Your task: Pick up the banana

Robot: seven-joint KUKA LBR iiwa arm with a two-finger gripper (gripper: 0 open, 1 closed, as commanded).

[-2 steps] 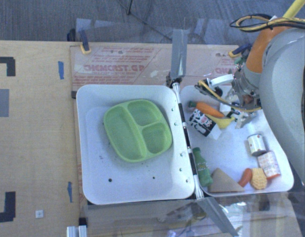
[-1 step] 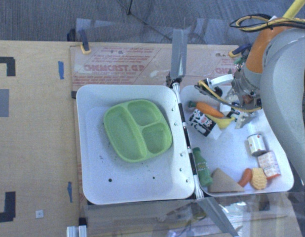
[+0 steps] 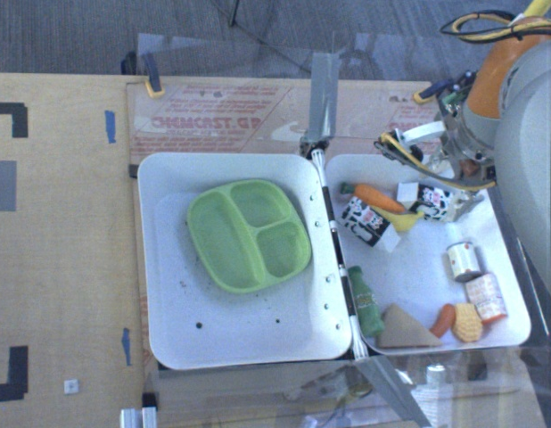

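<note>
Two shallow white plastic bins sit side by side on the surface; the left bin (image 3: 168,328) holds a light green divided plate (image 3: 249,235); the right bin (image 3: 418,275) holds a scatter of small items. The short yellow banana (image 3: 407,220) lies near that bin's far edge, just beside an orange carrot (image 3: 379,198) and a black-and-white patterned carton (image 3: 365,220); its long axis runs slantwise, from lower left to upper right. The grey arm's claw (image 3: 454,169) hovers at the bin's far right corner, so the banana lies down and to the left of it, near but apart. Whether the claw is apart or together cannot be told. Nothing is seen gripped; the pick looks not yet begun.
</note>
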